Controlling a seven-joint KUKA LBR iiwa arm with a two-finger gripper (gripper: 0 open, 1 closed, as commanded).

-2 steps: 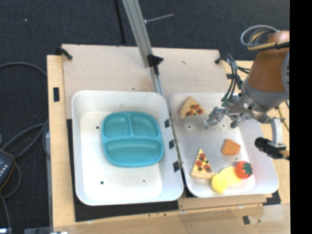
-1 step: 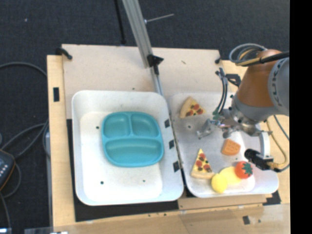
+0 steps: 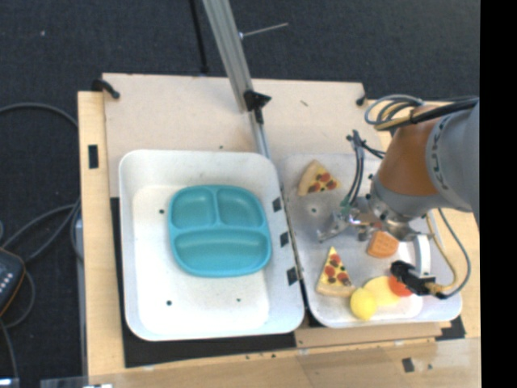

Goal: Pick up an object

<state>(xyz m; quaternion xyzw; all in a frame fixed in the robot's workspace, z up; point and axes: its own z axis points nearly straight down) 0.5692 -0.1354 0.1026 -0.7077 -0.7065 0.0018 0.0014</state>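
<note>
1. The left bin (image 3: 145,217) is a shallow white tray with rounded corners and a smooth, faintly speckled floor. A teal plastic divided plate (image 3: 219,230) lies flat in it, a rounded rectangle with two small compartments above one long one.

2. The right bin (image 3: 303,217) is the same white tray and holds the toy food. One pizza slice (image 3: 317,179), a tan wedge with red spots, lies near its far edge. A second pizza slice (image 3: 334,272) of the same look lies near the front, its point toward the far side.

3. A smooth round yellow lemon-like fruit (image 3: 365,302) sits at the front of the right bin, just beside the second slice. A paler yellow piece (image 3: 386,288) touches it, with a small red object (image 3: 400,286) next to that. An orange piece (image 3: 382,244), blocky and matte, lies beneath the arm's wrist.

4. The grey arm (image 3: 452,156) with its orange band reaches in over the right bin. The gripper (image 3: 347,221), metallic with cables around it, is low over the bin floor between the two slices. I cannot tell how its claw stands, nor whether it grips anything.

5. A ribbed aluminium post (image 3: 229,39) slants across the plywood bench (image 3: 178,115).
</note>
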